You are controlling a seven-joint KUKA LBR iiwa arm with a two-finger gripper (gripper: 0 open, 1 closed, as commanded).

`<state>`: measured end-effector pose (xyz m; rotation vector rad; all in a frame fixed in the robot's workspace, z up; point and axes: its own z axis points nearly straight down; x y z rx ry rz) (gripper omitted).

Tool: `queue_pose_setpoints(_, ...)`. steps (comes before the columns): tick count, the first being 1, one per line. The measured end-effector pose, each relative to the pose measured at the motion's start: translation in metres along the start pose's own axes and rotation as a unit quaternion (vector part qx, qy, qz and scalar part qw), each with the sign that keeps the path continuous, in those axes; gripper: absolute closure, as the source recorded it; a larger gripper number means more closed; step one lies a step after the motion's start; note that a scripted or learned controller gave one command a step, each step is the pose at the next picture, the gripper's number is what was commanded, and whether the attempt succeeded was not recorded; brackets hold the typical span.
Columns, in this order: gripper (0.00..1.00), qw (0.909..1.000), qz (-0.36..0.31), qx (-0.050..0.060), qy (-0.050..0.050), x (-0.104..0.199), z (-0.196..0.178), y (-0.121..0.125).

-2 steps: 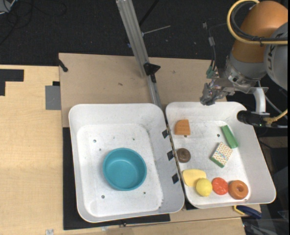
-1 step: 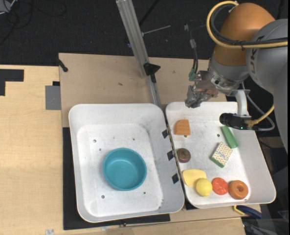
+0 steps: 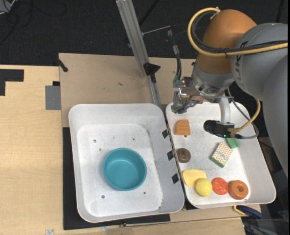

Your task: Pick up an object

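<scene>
We've got a bunch of small stuff lying in the right bin (image 3: 252, 180): an orange waffle-looking square (image 3: 182, 127) near its top left, a brown chocolate donut (image 3: 183, 155) below that, a patterned green-yellow block (image 3: 222, 154) tilted mid-bin, then a yellow banana piece (image 3: 192, 176), lemon (image 3: 203, 187), tomato (image 3: 219, 186) and glazed orange donut (image 3: 238, 189) lined up along the near edge.

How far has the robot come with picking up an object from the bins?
Nothing looks picked up yet. The gripper hangs over the far left corner of the right bin, just above the orange block, which lies flat on the bin floor. The brown donut, lemon and tomato also lie untouched. Left to do: descend, close on one object and lift it.
</scene>
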<state>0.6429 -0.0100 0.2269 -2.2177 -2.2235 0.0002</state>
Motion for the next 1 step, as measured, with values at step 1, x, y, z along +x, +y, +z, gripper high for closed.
queue_pose_setpoints(1, 1.00, 1.0000, 0.000, 0.000, 0.000, 0.0552, -0.0099, -0.0115)
